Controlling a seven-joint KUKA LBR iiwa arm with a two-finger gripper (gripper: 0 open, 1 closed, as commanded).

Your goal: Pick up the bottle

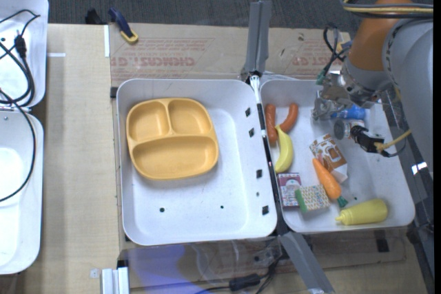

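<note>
yellow bottle [363, 212] beside carrot [328, 179] and box [313, 197]; gripper [329, 109] well apart, grip unclear

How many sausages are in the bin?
2. One sausage lies along the right bin's left wall; the other sausage lies slanted beside it. More may hide under the arm.

Gripper [335, 109], above the right bin's [400, 213] far wall: finger position indistinct. Small carton [329, 152] near it: printing too small to read.
</note>
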